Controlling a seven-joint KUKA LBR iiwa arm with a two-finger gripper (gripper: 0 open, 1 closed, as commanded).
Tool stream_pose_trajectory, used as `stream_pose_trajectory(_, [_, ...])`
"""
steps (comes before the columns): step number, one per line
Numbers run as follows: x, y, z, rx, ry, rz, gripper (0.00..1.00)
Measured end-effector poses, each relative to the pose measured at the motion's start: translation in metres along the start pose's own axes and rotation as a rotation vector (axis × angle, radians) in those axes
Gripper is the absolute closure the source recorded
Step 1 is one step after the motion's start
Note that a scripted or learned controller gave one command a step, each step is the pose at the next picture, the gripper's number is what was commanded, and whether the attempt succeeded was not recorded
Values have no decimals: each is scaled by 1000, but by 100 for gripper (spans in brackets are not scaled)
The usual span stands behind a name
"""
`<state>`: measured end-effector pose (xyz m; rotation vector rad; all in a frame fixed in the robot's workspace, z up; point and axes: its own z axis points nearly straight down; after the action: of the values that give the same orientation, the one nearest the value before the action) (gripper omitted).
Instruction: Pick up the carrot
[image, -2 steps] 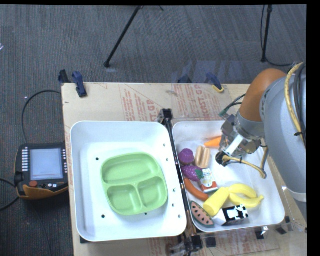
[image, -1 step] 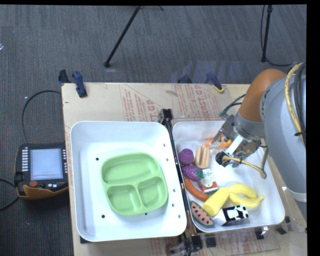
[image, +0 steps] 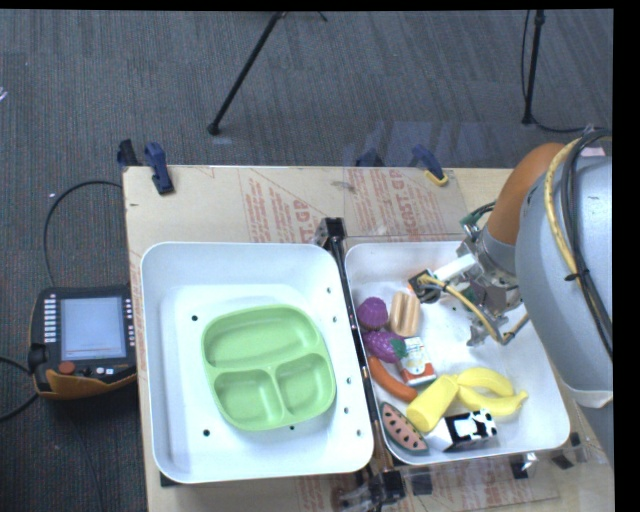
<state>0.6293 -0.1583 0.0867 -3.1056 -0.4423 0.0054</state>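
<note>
While hanging the gripper (image: 487, 308) over the far right of the right bin (image: 452, 262), clenched or released impossible to tell, leaves untouched the carrot (image: 388, 378), lying near-left by that bin's wall, tucked under a carton (image: 415, 358) beside grapes (image: 380, 345), so likely needing a slanted approach.
</note>
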Motion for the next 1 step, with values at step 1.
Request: stream_pose_trajectory(1, [-16,53,-55,-4,5,10,0])
